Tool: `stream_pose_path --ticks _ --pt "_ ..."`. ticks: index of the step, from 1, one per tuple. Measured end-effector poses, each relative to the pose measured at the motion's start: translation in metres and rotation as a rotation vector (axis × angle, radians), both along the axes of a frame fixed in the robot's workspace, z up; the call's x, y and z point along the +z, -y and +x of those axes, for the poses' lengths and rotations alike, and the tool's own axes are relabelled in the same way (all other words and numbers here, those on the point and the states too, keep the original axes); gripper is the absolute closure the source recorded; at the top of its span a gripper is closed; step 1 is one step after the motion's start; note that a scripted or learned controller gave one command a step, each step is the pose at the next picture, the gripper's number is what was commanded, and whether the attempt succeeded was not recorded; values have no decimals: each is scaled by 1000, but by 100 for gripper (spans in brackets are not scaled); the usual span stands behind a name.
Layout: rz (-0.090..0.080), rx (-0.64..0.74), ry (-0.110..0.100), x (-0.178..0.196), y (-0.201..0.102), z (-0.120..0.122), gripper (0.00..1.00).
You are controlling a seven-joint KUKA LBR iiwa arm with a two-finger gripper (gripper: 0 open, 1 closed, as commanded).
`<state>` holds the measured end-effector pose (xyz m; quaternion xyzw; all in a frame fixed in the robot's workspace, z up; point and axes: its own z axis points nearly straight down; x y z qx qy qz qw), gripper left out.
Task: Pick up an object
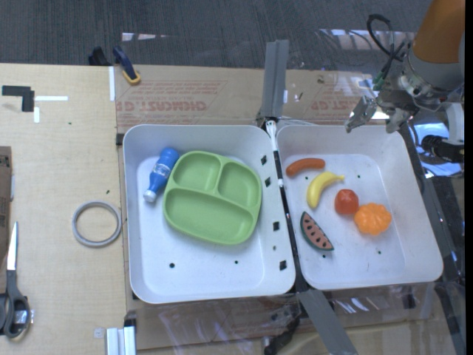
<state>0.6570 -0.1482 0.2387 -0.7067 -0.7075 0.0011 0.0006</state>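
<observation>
The right bin (399, 268) holds a red sausage (304, 166), a yellow banana (322, 187), a red tomato (346, 201), an orange (372, 219) and a watermelon slice (316, 232). My gripper (377, 118) hangs over the far rim of this bin, up and to the right of the sausage. Its two fingers are spread apart, open, with nothing between them. The grey arm with its orange band (441, 17) rises toward the top right corner.
In the left bin (199, 279) lie a green divided plate (213, 197) and a small blue bottle (160, 172). A grey ring (97, 222) and scissors (11, 302) rest on the bench to the left. A grey divider (275, 80) stands between the bins at the back.
</observation>
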Motion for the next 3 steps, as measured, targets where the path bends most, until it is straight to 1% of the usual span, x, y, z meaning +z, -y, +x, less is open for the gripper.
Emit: stream_pose_path --ticks 1,2,3 --pt "1 -3 0 -147 -31 -87 0" --pt "1 -7 0 -139 -29 -87 100" --pt "0 -1 1 -48 -114 -81 100"
